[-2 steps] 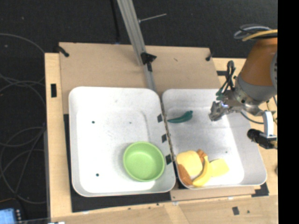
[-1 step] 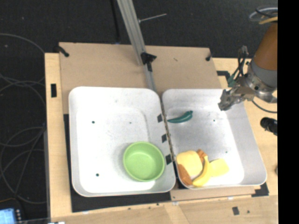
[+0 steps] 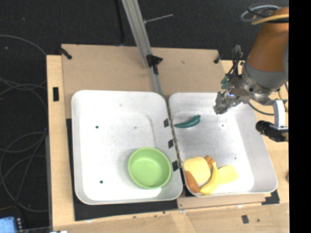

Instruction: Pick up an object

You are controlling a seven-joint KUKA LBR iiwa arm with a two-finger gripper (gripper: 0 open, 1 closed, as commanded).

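Gripper (image 3: 222, 105) hovers over right bin (image 3: 252, 144), grip state unclear, teal object (image 3: 188, 122) nearby.

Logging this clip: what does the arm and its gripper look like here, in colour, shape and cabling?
The arm is a rounded, bulbous body with a broad orange band above a grey metallic wrist section. Thin dark cables run along its left side down toward the gripper, a small, dark grey metal assembly with a greenish spot near its mounting. No readable markings are visible.
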